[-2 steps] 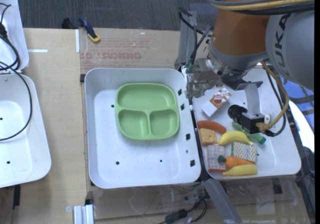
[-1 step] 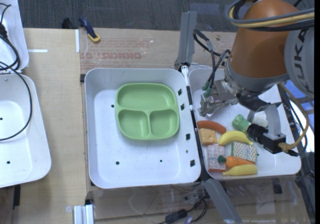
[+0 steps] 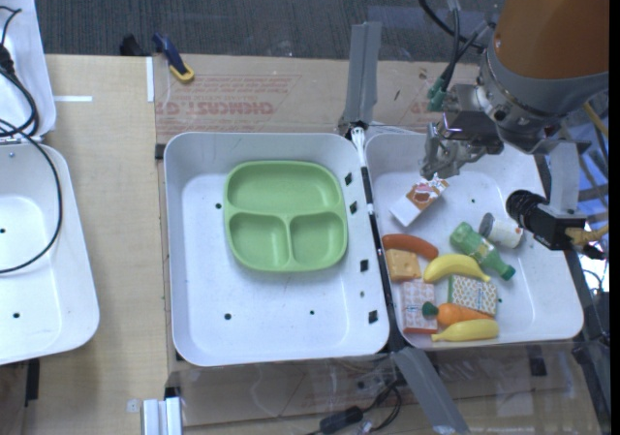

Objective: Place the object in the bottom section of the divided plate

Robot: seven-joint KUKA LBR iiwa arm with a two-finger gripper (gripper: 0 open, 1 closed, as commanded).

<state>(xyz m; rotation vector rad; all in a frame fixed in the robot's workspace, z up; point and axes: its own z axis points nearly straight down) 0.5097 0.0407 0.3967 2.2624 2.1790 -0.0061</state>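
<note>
Green and bare, the divided plate (image 3: 286, 215) sits in the left bin (image 3: 194, 259), its one wide section on the far side and two smaller sections on the near side; nothing lies in any of them, so the placing itself is not yet done. The gripper (image 3: 441, 164) hangs over the far left corner of the right bin (image 3: 552, 312), its tips just above a small white carton (image 3: 423, 199) with a red and orange print, which lies flat on the bin floor. Whether the jaws are spread or pressed together cannot be told at this size, and no object is seen between them. If the carton is the object meant, which is a guess, then the grasp, the carry across to the left bin and the release all remain. Nearer in the right bin lie a sausage (image 3: 410, 245), a banana (image 3: 455, 266), a green bottle (image 3: 480, 249), a carrot (image 3: 455, 313) and some printed packets (image 3: 418, 304). Mirrored red lettering runs across the cardboard (image 3: 232, 94) beyond the bins; it is too faint to read with confidence, and the carton's print is too small to read.
</note>
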